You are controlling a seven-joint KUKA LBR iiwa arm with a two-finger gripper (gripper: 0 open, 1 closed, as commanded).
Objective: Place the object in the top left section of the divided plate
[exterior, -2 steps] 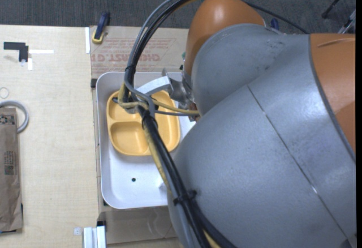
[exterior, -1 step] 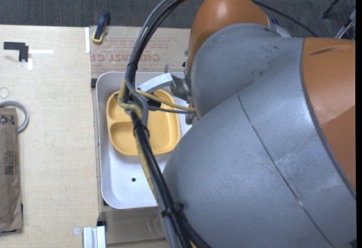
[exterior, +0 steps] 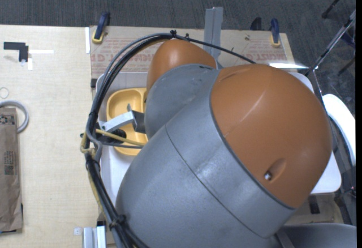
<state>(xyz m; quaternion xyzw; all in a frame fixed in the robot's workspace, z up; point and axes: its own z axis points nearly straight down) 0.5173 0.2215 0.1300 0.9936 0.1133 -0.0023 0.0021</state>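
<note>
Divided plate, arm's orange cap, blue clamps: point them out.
divided plate (exterior: pixel 123 104): camera view, bare yellow floor of one section.
orange cap (exterior: pixel 271 128): camera view, dome's middle.
blue clamp (exterior: pixel 102 23): camera view, left clamp's body.

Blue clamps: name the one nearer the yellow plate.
The left clamp, just beyond the yellow plate; the right clamp sits far across the cardboard.

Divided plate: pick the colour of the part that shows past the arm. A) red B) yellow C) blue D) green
B: the divided plate shows a yellow rim and section at the left of the white bin, while the grey and orange arm covers the rest of it.
</note>
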